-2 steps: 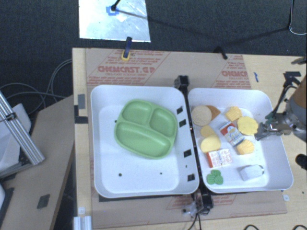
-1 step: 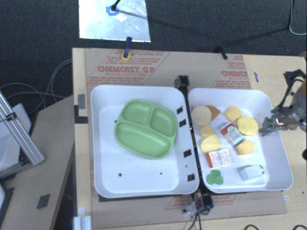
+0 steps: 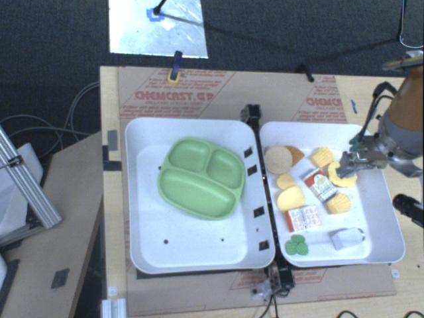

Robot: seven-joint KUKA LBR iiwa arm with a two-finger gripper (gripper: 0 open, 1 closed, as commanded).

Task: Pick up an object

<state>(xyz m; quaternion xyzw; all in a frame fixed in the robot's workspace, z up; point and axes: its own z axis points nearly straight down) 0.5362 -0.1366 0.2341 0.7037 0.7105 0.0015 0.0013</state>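
Rightward, metal gripper (image 3: 353,162) over right white bin (image 3: 391,237), jaw state unclear, above a curved yellow banana piece (image 3: 341,177), smooth green sectioned tray (image 3: 201,177) in left bin (image 3: 142,244).

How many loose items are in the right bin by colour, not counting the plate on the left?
Yellow: 5
Tan or brown: 1
Red and white packets: 2
Green: 1
White or grey: 1
Total: 10
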